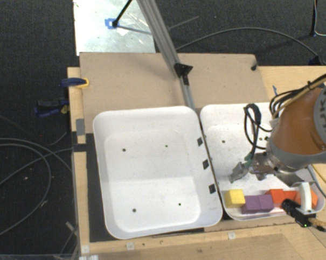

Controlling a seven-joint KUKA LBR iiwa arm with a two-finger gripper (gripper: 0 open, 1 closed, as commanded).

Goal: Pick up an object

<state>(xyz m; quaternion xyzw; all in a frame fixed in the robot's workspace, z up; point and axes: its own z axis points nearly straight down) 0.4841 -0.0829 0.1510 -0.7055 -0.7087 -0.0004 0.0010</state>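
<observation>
Hand (239,172) poised low in right bin (222,124), prongs parted, grasping nothing. Yellow block (234,197) just below at 6 o'clock; purple block (257,203) beside it at 3 o'clock, lying crosswise.

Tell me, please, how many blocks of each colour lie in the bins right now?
Yellow block: 1
Purple block: 1
Orange block: 1, partly hidden by the arm
Total: 3, all at the near edge of the right bin.
</observation>
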